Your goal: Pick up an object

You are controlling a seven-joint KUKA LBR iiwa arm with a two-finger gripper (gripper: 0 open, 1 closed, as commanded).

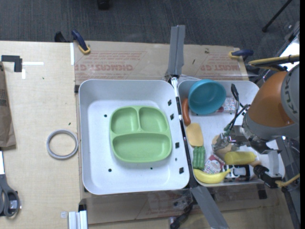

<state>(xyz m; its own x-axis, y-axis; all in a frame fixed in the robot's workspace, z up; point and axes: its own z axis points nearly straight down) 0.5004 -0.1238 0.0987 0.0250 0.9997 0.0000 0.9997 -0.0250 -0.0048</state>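
Near edge of rt bin (pixel 248 86): banana (pixel 210 176), small packet, green veg. Hand (pixel 228 142) low in rt bin by a yellow block (pixel 239 157); grip state can't tell. Farther back: blue bowl (pixel 207 97). Left bin (pixel 90 142) has green plate (pixel 140 134).

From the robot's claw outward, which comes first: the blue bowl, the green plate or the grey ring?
From the gripper, in the right bin:
1. Blue bowl, same bin, at its far end.
2. Green plate, in the left bin.
3. Grey ring, on the bench left of both bins.
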